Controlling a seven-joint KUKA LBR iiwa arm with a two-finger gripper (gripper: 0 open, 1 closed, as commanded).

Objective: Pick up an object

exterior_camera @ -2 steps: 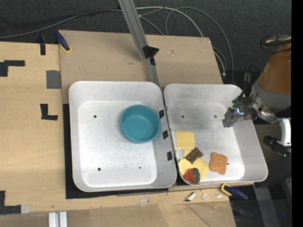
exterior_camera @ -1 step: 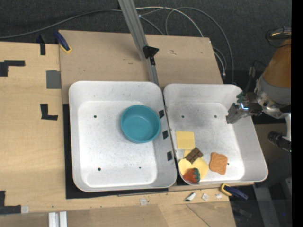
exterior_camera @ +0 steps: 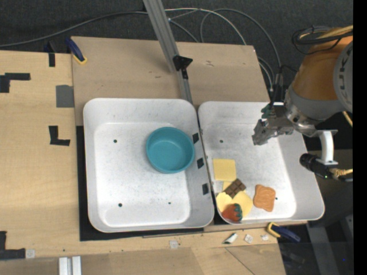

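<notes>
- The arm reaches in from the right, its gripper [exterior_camera: 265,135] hanging over the upper part of the right bin [exterior_camera: 246,116]
- Whether the gripper is spread or pressed together cannot be told from this view; nothing shows between its tips
- A teal bowl [exterior_camera: 170,149] sits upright in the left bin [exterior_camera: 109,153], near that bin's right wall
- In the right bin's lower left area lie a pale yellow square block [exterior_camera: 224,169], a brown chocolate-like piece [exterior_camera: 234,188], a red item [exterior_camera: 232,212] on a yellow round piece [exterior_camera: 243,202], and an orange toast-shaped piece [exterior_camera: 264,197] just beside them
</notes>
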